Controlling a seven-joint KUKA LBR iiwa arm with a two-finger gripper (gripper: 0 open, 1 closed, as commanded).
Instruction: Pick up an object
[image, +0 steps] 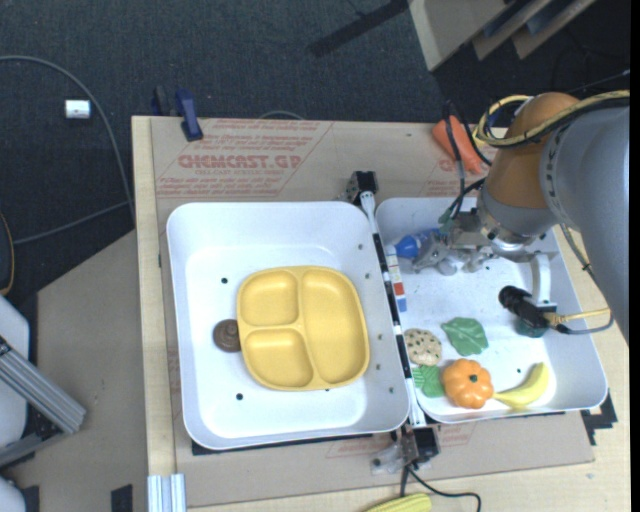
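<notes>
Pick not yet made, as far as I can judge. Nothing is seen lifted or carried.

- Arm (565, 160) reaches in from the right, wrist low over the far left corner of the right bin (440, 302).
- Gripper (455, 258) sits down near the bin floor. Released or clenched: cannot tell from this angle, since the wrist body covers it.
- Likeliest target is a small blue piece (407, 245), on the floor just beside the gripper, on the side toward the left bin. It looks apart from the gripper, not in it.

Left to do, by my reckoning: close on something, then raise it clear.

Others in the right bin, all at the near end and well apart from the gripper:
- cookie (424, 347) against the inner wall
- leaf (465, 335) beside it
- pumpkin (467, 383), with a green scrap (428, 379) touching it
- banana (527, 388) near the front rim

Left bin (200, 290): yellow plate (300, 328) with three wells, and a brown disc (227, 335) at its left edge.

In the way: the blue piece lies tight to the corner walls, so there is little room to straddle it.
</notes>
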